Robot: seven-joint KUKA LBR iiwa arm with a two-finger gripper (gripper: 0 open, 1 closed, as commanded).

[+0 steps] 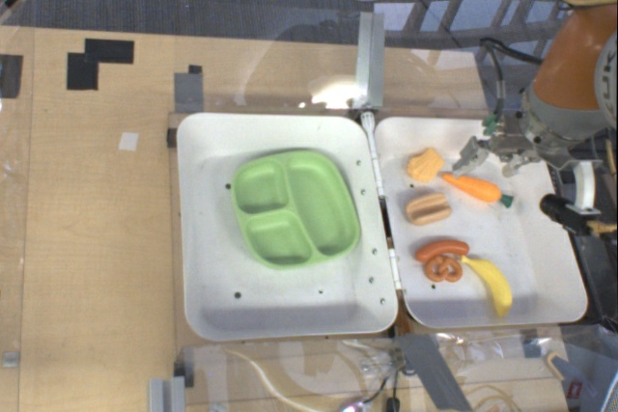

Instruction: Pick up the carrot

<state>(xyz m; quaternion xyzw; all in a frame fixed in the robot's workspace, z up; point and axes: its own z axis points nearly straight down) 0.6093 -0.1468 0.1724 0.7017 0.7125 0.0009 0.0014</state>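
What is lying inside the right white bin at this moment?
The right bin holds a carrot, a yellow cheese-like piece, a hot dog, a pretzel and a banana. The gripper covers part of the bin's far floor.

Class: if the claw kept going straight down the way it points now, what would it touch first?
Probably the carrot, lying just below the claw in the right bin; depth is unclear, so it may meet the bin floor beside it.

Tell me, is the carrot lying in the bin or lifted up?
Lying down. The carrot rests flat on the right bin's floor, with the gripper just above it.
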